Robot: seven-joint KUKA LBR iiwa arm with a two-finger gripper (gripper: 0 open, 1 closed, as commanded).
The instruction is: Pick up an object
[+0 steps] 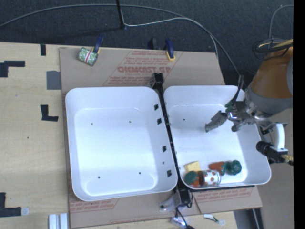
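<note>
Objects for picking lie clustered at the near edge of the right bin (248, 149), toward its near right corner: a yellow block (192, 166), a green rounded piece (190, 177) just beside it, a red-and-white can-shaped item (211, 177), an orange-red piece (217, 166) and a dark teal rounded object (233, 167), the five lying close together, several touching or nearly so. Gripper (210, 125) hangs over the middle of the right bin, well apart from that cluster and nearer the bin's far half; its dark fingers point toward the divider between the bins, and whether they are open or closed cannot be told at this angle, though nothing is visible between them. Behind the gripper the grey wrist and orange band of the arm (271, 80) extend off the right edge of the bench. Left bin (114, 142) adjoins the right bin along a dark central divider (164, 132) carrying small black clips. Both bins rest on a brown cardboard sheet (138, 68) printed with red lettering, which covers the pale bench (28, 142). Near the sheet's far left corner lies a small green-and-white patterned object (87, 56); blue-and-yellow clamps (169, 49) grip the sheet's far edge. Black tape marks (47, 112) dot the bench's left side, and a thin cable (143, 18) arcs over the dark floor beyond the far edge.
</note>
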